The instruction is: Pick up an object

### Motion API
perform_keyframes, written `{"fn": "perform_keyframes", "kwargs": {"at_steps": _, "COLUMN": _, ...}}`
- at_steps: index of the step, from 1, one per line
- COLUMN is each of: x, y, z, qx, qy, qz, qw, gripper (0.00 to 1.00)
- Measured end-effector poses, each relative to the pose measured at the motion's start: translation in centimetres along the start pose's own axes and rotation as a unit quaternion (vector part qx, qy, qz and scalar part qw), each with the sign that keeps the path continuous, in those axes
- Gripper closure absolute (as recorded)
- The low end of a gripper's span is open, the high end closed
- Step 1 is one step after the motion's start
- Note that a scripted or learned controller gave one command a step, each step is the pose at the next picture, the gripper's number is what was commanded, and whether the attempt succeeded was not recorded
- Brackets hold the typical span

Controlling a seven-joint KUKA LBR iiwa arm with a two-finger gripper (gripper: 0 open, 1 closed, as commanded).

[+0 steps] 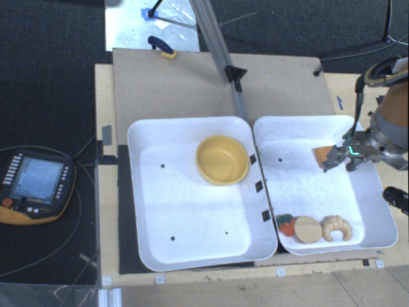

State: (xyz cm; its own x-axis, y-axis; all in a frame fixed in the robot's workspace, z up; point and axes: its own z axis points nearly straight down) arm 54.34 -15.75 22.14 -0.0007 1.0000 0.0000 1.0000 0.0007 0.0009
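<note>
Status of the pick: judge it as in progress, not complete. You will find the grey arm's two-finger gripper (340, 159) low over the right shallow white plastic bin (377, 190), near its upper right part, with the tips at a small orange wedge-shaped object (323, 153). The wedge sits just beside or against the tips; the view does not resolve whether it lies between them. Treat the state of the jaws as undetermined: you cannot tell whether they stand apart or together. No lift is evident, so closing on an item, raising it clear of the bin floor and confirming retention remain to be done.

Contents of the right bin: besides the orange wedge, three items lie in a row along the near wall, touching or nearly so. From left to right: a small red and green rounded piece (285, 224), a tan flat round disc (307, 229), and a pale beige croissant-shaped piece (337, 228). All three are well apart from the gripper.

Contents of the left shallow white plastic bin (160, 235): one yellow round plastic bowl (222, 159), upright, near the far right part.

Both bins rest side by side on the worktop (192, 82).
</note>
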Motion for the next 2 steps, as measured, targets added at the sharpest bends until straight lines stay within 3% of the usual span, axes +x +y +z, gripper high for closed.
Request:
{"fn": "perform_keyframes", "kwargs": {"at_steps": 1, "x": 0.0, "y": 0.0, "z": 0.0, "qx": 0.000, "qy": 0.000, "qz": 0.000, "qw": 1.0000, "gripper": 0.00}}
{"fn": "perform_keyframes", "kwargs": {"at_steps": 2, "x": -0.4, "y": -0.8, "z": 5.8, "qx": 0.002, "qy": 0.000, "qz": 0.001, "qw": 1.0000, "gripper": 0.00}}
